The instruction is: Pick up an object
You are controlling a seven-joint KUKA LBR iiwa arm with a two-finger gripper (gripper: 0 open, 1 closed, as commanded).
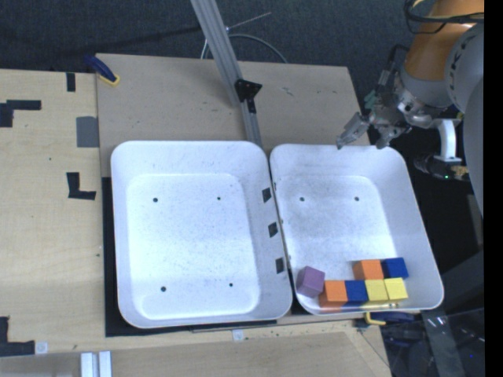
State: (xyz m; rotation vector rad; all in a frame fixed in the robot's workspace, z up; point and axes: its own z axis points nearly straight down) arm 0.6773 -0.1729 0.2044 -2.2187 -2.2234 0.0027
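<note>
Several small blocks lie clustered at the near edge of the right bin [338,171]: a purple block [311,280], an orange block [335,290], a blue block [356,290], two yellow blocks [377,290] and, behind them, another orange block [368,270] and blue block [394,268]. My gripper [364,138] hangs over the far rim of the right bin, well away from the blocks. Its fingers are spread open and nothing sits between them.
The left bin [189,234] sits beside the right one, their rims touching. A slanted metal pole [224,45] rises behind the bins. A small blue and yellow tool [102,68] lies at the bench's far left corner.
</note>
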